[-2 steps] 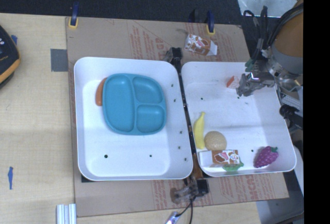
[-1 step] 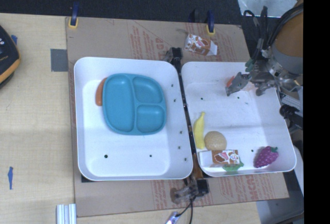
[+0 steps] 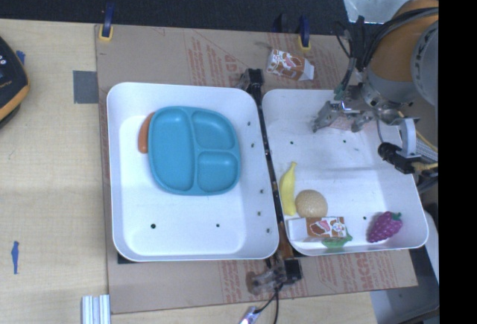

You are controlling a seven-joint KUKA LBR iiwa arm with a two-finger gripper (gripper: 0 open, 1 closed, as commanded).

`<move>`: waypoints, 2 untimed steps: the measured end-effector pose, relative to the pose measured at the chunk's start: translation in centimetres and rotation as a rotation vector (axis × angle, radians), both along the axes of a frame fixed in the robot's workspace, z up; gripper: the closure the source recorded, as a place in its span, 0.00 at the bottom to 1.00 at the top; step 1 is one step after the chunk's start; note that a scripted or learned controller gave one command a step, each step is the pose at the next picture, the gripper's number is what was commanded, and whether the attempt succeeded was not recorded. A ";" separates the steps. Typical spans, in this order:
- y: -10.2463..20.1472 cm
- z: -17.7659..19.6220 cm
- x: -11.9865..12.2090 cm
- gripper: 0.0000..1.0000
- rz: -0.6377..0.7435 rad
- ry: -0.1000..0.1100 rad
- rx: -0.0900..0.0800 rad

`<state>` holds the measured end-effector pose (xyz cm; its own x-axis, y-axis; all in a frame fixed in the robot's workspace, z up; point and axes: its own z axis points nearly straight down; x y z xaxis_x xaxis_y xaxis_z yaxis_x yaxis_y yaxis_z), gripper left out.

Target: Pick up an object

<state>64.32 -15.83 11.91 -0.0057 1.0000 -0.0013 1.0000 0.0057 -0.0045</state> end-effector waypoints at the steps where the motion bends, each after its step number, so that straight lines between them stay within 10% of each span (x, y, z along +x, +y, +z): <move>1: 4.9 13.2 1.4 0.00 -0.001 -0.005 0.001; 2: 0.3 6.7 -9.0 0.00 -0.003 0.002 0.000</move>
